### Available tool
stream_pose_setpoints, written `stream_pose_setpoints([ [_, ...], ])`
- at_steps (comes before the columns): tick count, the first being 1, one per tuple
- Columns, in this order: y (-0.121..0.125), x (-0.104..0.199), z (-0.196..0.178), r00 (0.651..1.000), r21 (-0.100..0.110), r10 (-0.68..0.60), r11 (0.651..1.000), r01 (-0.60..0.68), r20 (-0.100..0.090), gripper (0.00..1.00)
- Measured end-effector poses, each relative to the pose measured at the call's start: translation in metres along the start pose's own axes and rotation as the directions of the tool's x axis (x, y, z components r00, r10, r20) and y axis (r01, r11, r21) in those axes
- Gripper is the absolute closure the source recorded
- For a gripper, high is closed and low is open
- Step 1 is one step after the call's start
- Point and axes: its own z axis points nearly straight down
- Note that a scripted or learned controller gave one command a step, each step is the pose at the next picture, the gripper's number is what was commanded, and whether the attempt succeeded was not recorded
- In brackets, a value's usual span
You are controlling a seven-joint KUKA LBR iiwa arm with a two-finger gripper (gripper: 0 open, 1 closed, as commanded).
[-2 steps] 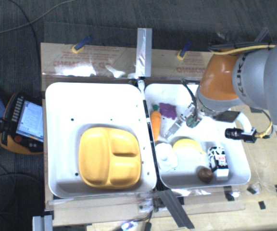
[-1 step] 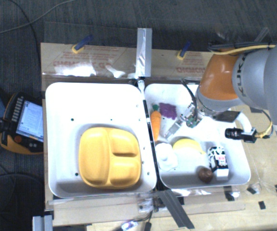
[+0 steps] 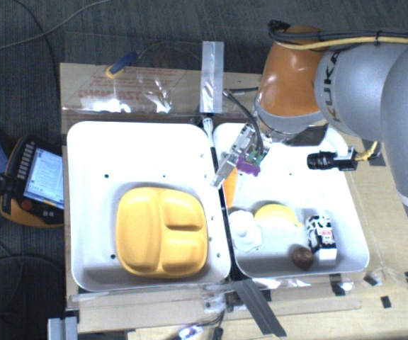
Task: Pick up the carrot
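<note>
The gripper (image 3: 227, 172) hangs low over the right bin (image 3: 356, 250), at its left wall, just above the carrot (image 3: 230, 192), an orange sliver beneath it. Its grip state cannot be told. The step looks like reach-and-grasp; next calls for closing squarely on the carrot.

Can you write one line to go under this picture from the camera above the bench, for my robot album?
Robot arm's gripper reaches down over an orange carrot in the right bin.
</note>
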Motion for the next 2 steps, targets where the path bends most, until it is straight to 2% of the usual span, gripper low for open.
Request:
stream_pose_setpoints([
  [1, -0.061, 0.012, 0.001, 0.985, 0.001, 0.173, 0.985, -0.173, -0.003, 0.00],
  [2, -0.011, 0.022, 0.001, 0.881, 0.002, 0.473, 0.881, -0.473, -0.003, 0.00],
])
